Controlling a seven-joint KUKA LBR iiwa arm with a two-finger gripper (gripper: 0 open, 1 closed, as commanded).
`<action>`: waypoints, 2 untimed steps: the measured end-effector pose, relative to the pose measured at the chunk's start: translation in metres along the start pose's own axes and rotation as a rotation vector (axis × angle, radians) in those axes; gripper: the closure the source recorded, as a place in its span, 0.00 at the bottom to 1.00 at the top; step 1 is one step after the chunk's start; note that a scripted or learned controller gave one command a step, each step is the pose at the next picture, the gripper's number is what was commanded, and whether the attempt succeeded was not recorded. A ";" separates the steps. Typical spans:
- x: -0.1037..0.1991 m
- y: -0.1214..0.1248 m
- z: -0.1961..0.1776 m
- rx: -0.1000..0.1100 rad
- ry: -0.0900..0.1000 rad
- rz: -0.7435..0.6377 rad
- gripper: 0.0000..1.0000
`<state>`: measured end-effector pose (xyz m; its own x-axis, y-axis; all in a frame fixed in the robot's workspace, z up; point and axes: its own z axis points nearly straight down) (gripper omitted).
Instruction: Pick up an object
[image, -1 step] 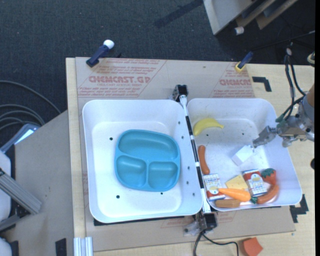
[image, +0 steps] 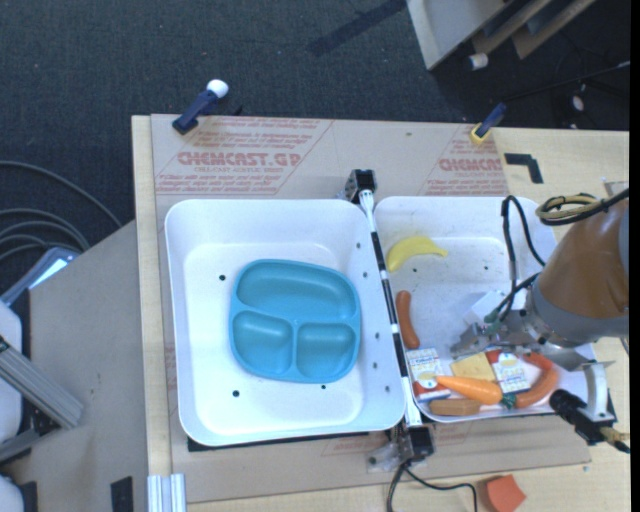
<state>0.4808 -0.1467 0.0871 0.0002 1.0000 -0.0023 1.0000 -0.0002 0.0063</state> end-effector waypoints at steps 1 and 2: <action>-0.003 0.002 -0.012 -0.009 -0.007 0.003 1.00; -0.002 0.001 -0.011 -0.006 -0.006 0.003 0.00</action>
<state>0.4821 -0.1490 0.0979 0.0032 1.0000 -0.0086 0.9999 -0.0031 0.0128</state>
